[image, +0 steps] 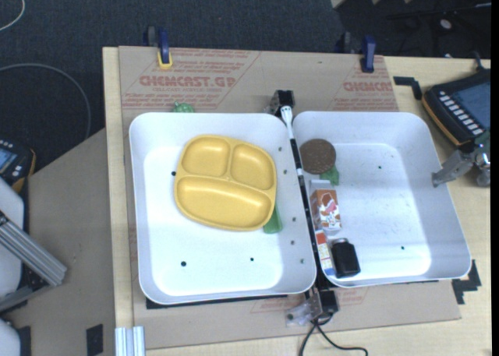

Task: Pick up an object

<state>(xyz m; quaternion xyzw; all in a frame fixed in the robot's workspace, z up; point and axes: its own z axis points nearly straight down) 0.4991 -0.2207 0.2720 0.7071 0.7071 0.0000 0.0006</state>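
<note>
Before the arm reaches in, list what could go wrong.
1. The brown disc, carton and black block hug the right bin's left wall, so a finger may strike it.
2. The yellow plate is wide and may not fit the gripper.

Red words on the brown board

The brown board (234, 74) under the two white bins has red print on it. Behind the left bin (148, 214) the big red letters read "CHEMCAST GP", with a line of tiny red words above that is too small to read. Behind the right bin (437, 191) the same red word starts again as "CHEMCAS", and the bin's edge hides the rest. The small packet (326, 210) in the right bin has a picture, but its words are too blurry to read.
</note>
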